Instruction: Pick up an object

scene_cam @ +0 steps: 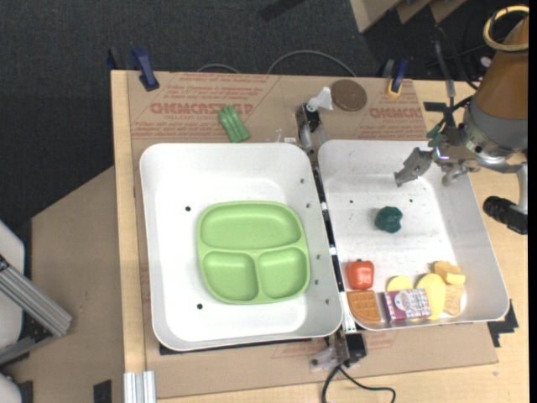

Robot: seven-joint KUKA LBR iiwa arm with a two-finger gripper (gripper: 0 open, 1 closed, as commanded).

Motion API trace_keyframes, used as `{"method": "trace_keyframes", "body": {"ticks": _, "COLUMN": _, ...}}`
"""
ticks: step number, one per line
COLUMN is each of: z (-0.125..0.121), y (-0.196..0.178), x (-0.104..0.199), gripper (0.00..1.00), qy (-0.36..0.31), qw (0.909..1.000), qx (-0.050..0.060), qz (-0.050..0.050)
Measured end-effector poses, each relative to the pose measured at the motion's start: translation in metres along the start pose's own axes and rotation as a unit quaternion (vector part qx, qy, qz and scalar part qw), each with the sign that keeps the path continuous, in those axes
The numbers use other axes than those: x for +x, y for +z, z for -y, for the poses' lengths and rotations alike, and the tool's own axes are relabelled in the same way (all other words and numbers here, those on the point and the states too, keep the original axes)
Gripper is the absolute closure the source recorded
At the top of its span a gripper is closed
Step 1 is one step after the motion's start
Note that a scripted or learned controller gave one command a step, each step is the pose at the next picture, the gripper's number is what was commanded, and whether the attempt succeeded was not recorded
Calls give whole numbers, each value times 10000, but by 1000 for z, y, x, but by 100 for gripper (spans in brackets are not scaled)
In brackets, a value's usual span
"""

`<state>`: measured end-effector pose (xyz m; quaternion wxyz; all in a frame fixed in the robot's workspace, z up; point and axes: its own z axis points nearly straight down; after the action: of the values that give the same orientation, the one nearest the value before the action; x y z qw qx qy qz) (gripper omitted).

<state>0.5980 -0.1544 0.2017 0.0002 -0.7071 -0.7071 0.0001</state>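
The gripper hangs empty over the right bin's far end; whether it is open or closed I cannot tell; the dark green toy lies alone just nearer, probably the easiest pick.

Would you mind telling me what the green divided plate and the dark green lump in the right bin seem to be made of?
The green divided plate looks like moulded plastic with a matte finish: even colour, soft rounded compartment edges, only faint sheen. The dark green lump looks like a plastic or rubbery toy food, perhaps broccoli: bumpy surface, dull finish; too small to tell for sure.
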Motion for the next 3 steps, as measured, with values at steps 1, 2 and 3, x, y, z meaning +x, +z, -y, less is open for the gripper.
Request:
{"method": "trace_keyframes", "body": {"ticks": 1, "z": 9, "y": 123, "x": 43, "gripper": 0, "qy": -16, "qw": 10000, "qx": 23, "qz": -11}}
{"method": "trace_keyframes", "body": {"ticks": 2, "z": 52, "y": 117, "x": 50, "gripper": 0, "qy": 6, "qw": 10000, "qx": 25, "qz": -12}}
{"method": "trace_keyframes", "body": {"ticks": 3, "z": 50, "y": 107, "x": 50, "gripper": 100, "qy": 5, "qw": 10000, "qx": -6, "qz": -1}}
